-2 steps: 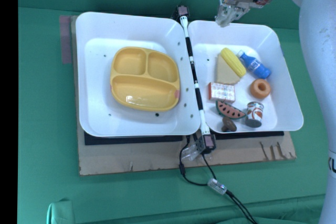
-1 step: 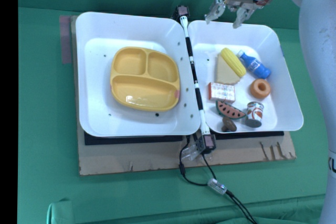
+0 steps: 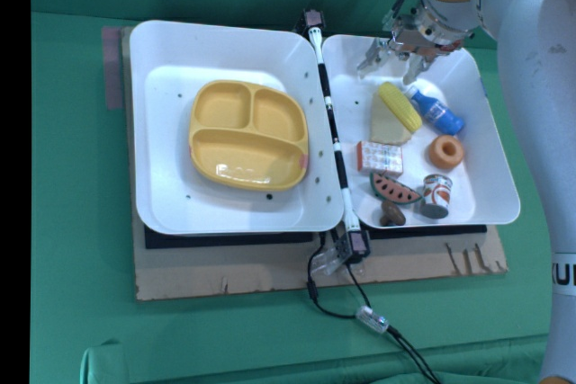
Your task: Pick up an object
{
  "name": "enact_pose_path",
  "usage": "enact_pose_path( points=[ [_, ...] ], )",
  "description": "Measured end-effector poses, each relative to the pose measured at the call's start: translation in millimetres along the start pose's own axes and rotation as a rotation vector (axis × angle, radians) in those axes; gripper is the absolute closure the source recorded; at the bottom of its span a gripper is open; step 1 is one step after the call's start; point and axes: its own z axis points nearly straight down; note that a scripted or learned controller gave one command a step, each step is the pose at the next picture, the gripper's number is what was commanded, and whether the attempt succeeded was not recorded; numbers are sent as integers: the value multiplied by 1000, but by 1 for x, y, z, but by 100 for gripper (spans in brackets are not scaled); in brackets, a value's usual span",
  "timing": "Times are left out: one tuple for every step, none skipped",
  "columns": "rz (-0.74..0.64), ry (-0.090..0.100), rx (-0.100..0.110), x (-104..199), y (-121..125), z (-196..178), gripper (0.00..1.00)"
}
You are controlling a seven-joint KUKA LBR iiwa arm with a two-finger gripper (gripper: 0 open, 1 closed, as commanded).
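My gripper (image 3: 393,65) hangs over the far part of the right bin (image 3: 490,112), fingers spread open with nothing between them. Just below it lie a yellow corn cob (image 3: 400,106) on a pale cheese wedge (image 3: 387,125) and a blue bottle (image 3: 435,111). Further toward the front are an orange donut (image 3: 445,152), a small printed box (image 3: 380,157), a watermelon slice (image 3: 394,189), a small can (image 3: 436,195) and a brown piece (image 3: 391,213).
The left bin (image 3: 162,184) holds a yellow divided plate (image 3: 249,135). A black-and-white bar (image 3: 330,121) runs between the bins, with cables (image 3: 360,301) trailing off the front. The grey arm (image 3: 540,58) fills the right side.
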Motion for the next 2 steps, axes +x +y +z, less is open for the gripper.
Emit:
enact_pose_path(
  points=[
    [3, 11, -6, 5, 2, -16, 100],
    [4, 8, -6, 3, 2, -16, 0]
  ],
)
